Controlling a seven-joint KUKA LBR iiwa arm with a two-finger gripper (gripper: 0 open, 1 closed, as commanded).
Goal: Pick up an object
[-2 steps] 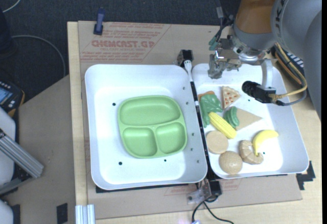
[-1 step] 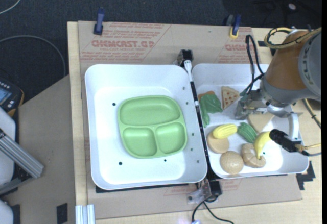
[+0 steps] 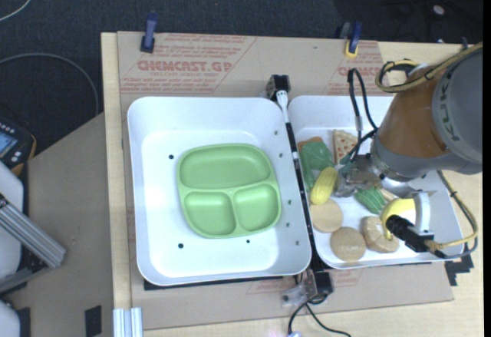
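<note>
Nearest the camera: the grey arm with its orange band (image 3: 410, 124), one, entering from the right and reaching down over the right bin; black and yellow cables run along it.

Bench, one: a pale board (image 3: 207, 67) printed with red lettering, held at its far edge by two clamps, one blue (image 3: 148, 32) and one blue-and-yellow (image 3: 352, 38).

Shallow white bins, two, side by side and touching along their inner rims. The left bin (image 3: 153, 236) holds one item. The right bin (image 3: 322, 109) holds the rest.

Light green plastic divided tray (image 3: 228, 189), one, with three compartments: one long compartment on the far side, two smaller ones on the near side. It lies flat in the middle of the left bin.

Two-finger gripper (image 3: 354, 178), one, low in the middle of the right bin amid the toy food. Whether its fingers are apart or together cannot be told, and no item is seen between them.

Toy food in the right bin, counted as far as can be made out:
- Green pieces, two: one darker green block (image 3: 312, 155) at the far left, one ridged green piece (image 3: 370, 198) just right of the gripper.
- Yellow corn cob (image 3: 323, 185), one, just left of the gripper.
- Tan speckled wedge (image 3: 344, 144), one, at the far side.
- Tan round biscuits, three: one (image 3: 327, 216) near the corn, one (image 3: 347, 243) at the near rim, one (image 3: 378, 234) to its right.
- Yellow rounded piece (image 3: 399, 209), one, at the near right; its kind is unclear.
</note>
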